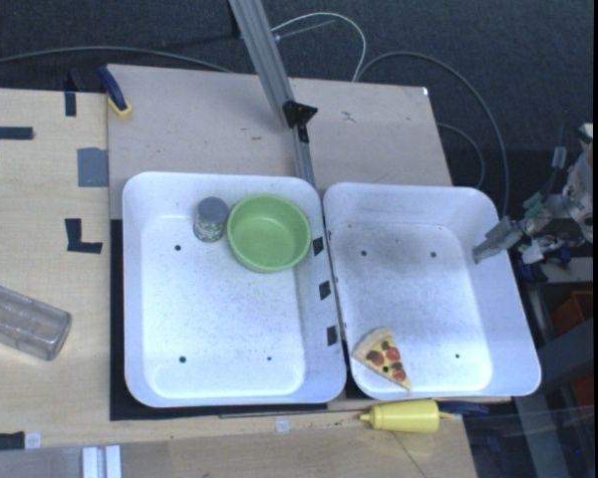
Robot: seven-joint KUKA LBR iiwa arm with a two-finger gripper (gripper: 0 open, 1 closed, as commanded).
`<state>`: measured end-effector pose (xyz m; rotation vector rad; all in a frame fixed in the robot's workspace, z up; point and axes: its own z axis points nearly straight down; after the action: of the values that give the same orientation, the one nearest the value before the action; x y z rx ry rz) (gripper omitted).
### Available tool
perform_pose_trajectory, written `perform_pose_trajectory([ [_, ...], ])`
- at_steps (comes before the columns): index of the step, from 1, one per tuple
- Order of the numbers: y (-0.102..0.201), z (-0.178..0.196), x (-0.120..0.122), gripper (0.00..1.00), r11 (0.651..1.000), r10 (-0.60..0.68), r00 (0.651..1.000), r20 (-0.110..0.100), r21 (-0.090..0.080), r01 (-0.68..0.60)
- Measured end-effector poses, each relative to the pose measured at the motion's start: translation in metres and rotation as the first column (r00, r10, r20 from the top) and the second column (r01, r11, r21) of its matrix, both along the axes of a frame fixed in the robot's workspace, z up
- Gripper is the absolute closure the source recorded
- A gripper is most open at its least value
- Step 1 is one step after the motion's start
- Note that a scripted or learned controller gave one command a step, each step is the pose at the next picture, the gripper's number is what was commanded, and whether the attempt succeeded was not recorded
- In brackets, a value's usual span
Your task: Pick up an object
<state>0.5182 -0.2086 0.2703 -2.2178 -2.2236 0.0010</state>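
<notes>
Two white bins (pixel 140 267) sit on our bench. We see the gripper (pixel 493 239) over the right bin's far rim, its grasp impossible to judge. We'd target the pizza slice (pixel 383 355) near that bin's front-left corner: light, stiff plastic, best pinched across its edges.

The robot's gripper (pixel 490 243) is hanging at the far right of the camera view, its grey tip pointing left and slightly downward. The wrist parts behind it (a blur of pale and blue shapes) are trailing off toward the frame's right side.
</notes>
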Motion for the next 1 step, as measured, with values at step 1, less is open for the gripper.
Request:
perform_pose_trajectory([
  [1, 0.0000, 0.0000, 0.0000, 0.00, 1.000, 0.000, 1.000, 0.000, 0.000, 0.000],
])
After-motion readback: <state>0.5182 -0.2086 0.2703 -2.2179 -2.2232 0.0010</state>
